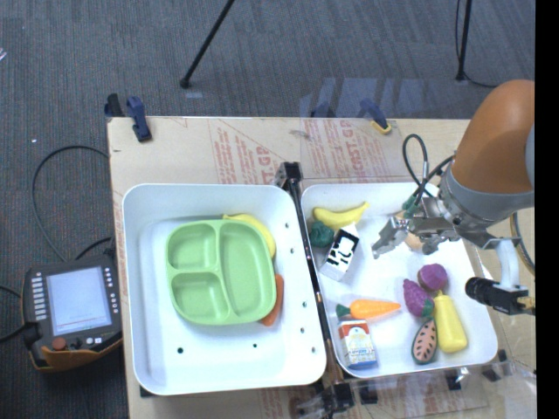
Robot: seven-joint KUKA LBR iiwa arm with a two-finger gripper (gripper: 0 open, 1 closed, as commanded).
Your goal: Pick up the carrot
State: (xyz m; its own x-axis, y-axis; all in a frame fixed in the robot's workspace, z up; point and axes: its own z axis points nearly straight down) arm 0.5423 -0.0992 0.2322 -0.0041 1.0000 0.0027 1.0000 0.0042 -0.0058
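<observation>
The carrot [374,307] lies flat in the lower middle of the right bin [395,369], orange body pointing toward the frame's right and green top toward the divider, just above a small carton [356,342] and close to the left of a purple toy vegetable [417,297]. The gripper [395,234] hangs above the bin's upper middle, well apart from the carrot, its fingers spread with nothing between them. To do this step well, I judge it should travel toward the lower left of its present spot, turn so the fingers straddle the carrot's narrow width rather than its length, and come down on the thick middle, keeping clear of the carton and the purple piece. The right bin also carries a banana [340,214] at upper left, a dark green item [320,233] beside it, a white card with black marks [341,252], a purple round fruit [432,277], a yellow bottle-like piece [449,323] and a seeded slice [424,341]. The left bin [148,212] holds a green divided plate [222,271], with something yellow and something orange peeking from under its right edge.
</observation>
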